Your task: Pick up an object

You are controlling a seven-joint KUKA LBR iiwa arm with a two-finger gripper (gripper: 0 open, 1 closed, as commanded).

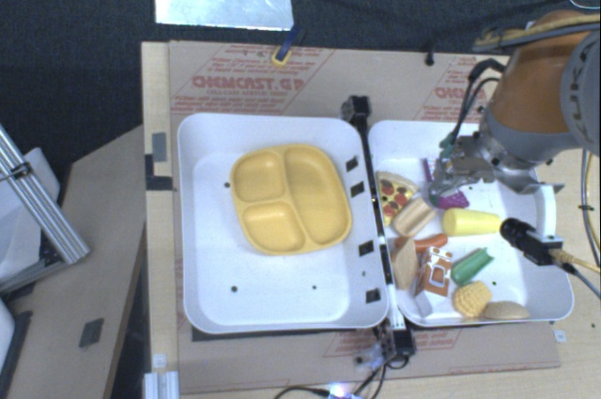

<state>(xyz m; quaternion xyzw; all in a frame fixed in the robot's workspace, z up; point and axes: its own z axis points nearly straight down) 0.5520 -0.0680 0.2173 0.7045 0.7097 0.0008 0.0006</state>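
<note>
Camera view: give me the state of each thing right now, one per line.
Tool: low in the right bin, over the purple toy; grip hidden.
Purple toy: lying under the tool.
Yellow tray: flat in the left bin.
Pizza slice: flat.
Corn: lying loose.

The bench (244, 73) is brown like cardboard. Two white bins sit on it side by side, the left bin (202, 228) and the right bin (549, 289).
</note>
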